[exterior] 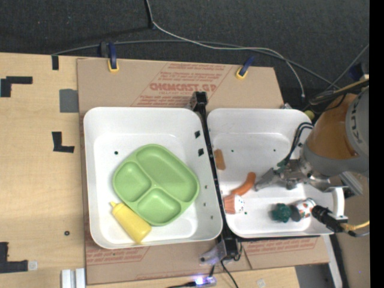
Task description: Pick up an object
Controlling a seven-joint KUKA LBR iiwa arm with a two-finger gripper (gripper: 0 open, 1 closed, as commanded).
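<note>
Robot lab: 2 white bins (96,161) (clamped cardboard (180,83), loose cables (180,38)), taped bench.

You get even, bright overhead light: the white bins (96,161) nearly wash out, with soft shadows under their rims. The picture is slightly soft overall, and the dark backdrop (240,11) perhaps hides detail.

Plate (156,184) and bottle (130,222) in left bin (96,161); toys (288,212) in right bin (258,122)
</note>
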